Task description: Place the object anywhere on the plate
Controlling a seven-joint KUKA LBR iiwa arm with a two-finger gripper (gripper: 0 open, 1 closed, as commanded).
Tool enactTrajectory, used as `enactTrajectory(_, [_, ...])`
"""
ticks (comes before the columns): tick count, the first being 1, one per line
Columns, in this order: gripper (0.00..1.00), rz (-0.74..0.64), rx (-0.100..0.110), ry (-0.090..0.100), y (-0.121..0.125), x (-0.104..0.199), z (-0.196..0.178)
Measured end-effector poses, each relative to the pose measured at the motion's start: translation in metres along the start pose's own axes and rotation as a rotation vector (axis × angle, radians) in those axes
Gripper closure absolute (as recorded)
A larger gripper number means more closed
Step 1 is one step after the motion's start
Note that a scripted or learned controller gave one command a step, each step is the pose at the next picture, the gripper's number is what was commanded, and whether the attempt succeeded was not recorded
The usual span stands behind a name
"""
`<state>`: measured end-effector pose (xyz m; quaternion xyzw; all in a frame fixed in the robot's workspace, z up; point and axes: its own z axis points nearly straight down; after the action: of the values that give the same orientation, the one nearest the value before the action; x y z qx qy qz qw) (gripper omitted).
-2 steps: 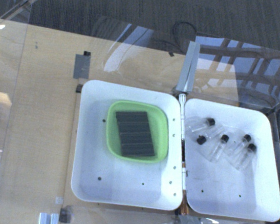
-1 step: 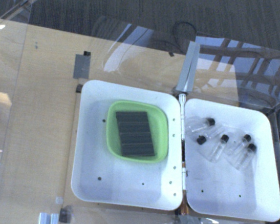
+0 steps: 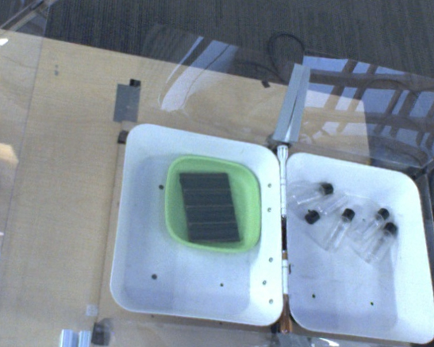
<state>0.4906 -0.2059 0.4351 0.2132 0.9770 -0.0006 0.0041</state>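
The dark block [image 3: 209,206] lies flat inside the green plate [image 3: 178,173], apparently placed already; I cannot tell the end effector's state.

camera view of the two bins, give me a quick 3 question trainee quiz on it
1. True or false: a dark ridged block already lies on the green plate.
2. Which bin holds the small clear vials with black caps: A) left bin B) right bin?
3. Fill in: the green plate sits in the ___ bin.

Key: 1 true; 2 B; 3 left.
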Motion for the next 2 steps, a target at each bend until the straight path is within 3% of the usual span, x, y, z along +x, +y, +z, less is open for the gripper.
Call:
enactTrajectory(1, [0.00, -0.279, -0.001, 0.000, 0.0001, 0.0000, 0.0000])
enactTrajectory(2, [0.00, -0.193, 0.000, 0.000, 0.0002, 0.0000, -0.0002])
